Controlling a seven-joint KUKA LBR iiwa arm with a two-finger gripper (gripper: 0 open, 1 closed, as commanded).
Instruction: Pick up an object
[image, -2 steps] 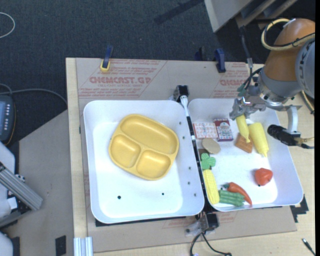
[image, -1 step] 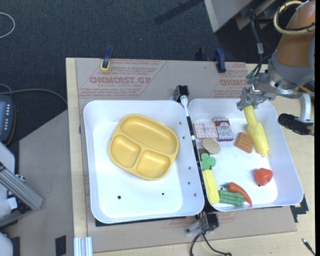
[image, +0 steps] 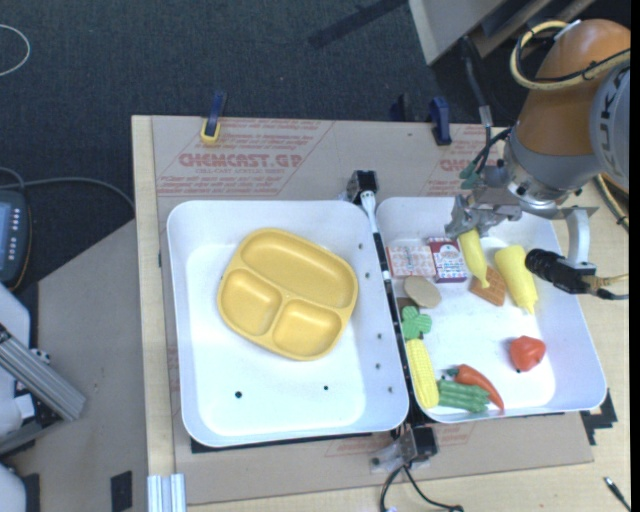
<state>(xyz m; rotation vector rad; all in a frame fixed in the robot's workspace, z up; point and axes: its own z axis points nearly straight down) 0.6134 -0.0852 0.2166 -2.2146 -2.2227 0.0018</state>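
While the gripper (image: 472, 232) hangs at the right bin's (image: 585, 345) twelve o'clock edge, its jaw state cannot be told; a yellow banana (image: 473, 258) lies just below, a red pepper (image: 526, 352) at four o'clock, a yellow plate (image: 288, 293) in the left bin (image: 200, 400).

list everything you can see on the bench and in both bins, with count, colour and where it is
bins: 2, white, side by side on the bench
divided plate: 1, yellow, in the left bin
small packets: 2, pink and red, upper left of the right bin
banana-shaped toys: 2, yellow, upper middle of the right bin
orange wedge: 1, orange, between the two yellow toys
tan oval piece: 1, tan, below the packets
corn cob: 1, yellow with green top, along the right bin's left wall
green beans and carrot: 1 cluster, green and orange, bottom of the right bin
red toy: 1, red, right side of the right bin
clamps: 2, yellow and blue, at the board's far edge
gripper: 1, grey, over the right bin's upper part
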